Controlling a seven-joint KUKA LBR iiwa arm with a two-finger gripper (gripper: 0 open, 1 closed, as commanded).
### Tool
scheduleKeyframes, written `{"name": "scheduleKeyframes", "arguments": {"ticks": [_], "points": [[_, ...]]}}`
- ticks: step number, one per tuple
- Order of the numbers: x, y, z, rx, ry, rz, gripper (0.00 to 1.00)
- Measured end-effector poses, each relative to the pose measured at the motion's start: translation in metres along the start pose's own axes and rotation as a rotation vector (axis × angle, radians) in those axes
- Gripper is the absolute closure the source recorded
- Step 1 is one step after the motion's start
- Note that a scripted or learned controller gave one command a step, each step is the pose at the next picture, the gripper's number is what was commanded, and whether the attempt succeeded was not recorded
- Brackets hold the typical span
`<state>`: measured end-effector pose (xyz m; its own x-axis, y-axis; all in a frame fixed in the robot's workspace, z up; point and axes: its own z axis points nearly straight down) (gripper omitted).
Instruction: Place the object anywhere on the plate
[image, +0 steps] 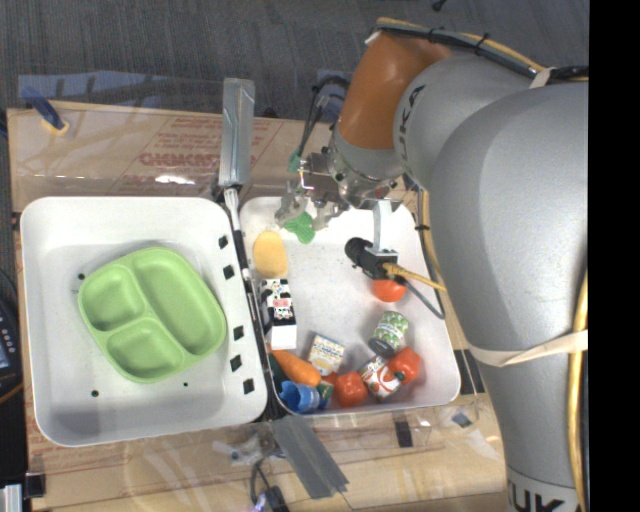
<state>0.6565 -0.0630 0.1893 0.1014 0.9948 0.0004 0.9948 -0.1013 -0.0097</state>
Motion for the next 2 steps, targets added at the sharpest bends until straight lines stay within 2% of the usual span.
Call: {"name": "scheduleKeyframes", "arguments": {"ticks": [1,2], "points": [[0.059,-0.047,0.001,-0.002,-0.002,0.017,1.00],[0.133,-0.083,0.002,0.000,-0.003,0.042,1.00]]}}
